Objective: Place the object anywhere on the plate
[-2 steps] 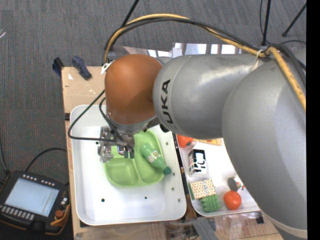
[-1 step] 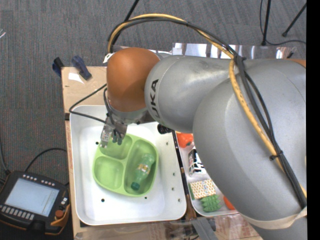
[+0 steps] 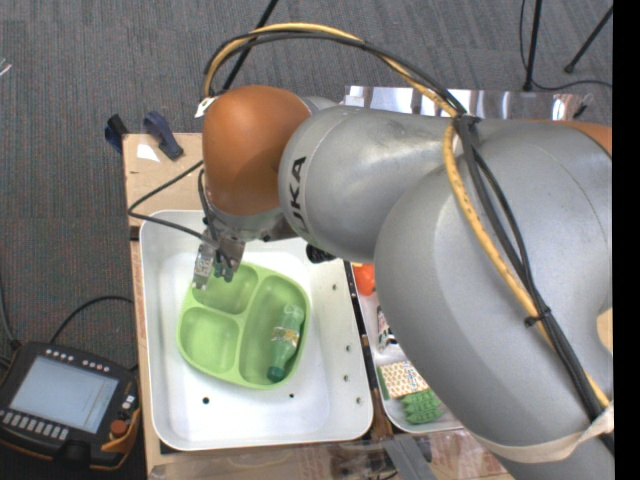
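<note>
A small green plastic bottle already lies in the right compartment of the green 3-compartment plastic plate mid-left bin, task apparently done, while the two-finger gripper hovers empty, fingers parted, over the plate's far rim.

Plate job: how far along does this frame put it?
Done, by the look of it: a green bottle lies in the right-hand compartment of the green plate, inside the left bin. In hand: nothing shows between the fingers of the gripper, which hangs over the plate's upper left rim, apart from the bottle. Left: little beyond pulling the arm clear, if that bottle was the object.
</note>
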Robot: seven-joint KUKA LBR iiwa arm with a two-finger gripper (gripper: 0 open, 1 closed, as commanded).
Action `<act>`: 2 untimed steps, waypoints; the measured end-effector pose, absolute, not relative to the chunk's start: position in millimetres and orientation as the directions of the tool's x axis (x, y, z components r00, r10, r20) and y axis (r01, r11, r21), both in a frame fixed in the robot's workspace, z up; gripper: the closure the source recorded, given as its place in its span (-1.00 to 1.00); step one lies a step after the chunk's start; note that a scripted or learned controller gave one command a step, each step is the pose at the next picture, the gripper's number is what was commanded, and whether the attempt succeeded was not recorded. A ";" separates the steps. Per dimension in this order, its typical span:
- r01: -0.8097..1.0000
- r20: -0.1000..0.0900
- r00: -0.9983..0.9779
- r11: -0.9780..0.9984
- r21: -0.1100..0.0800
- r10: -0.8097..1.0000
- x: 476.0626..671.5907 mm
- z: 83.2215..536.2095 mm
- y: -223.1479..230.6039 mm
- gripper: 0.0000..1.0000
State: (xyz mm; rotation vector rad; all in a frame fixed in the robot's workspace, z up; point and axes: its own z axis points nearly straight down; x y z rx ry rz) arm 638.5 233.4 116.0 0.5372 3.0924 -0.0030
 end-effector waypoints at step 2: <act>0.284 -0.012 -0.959 0.959 0.010 0.285 579.4 303.0 243.4 1.00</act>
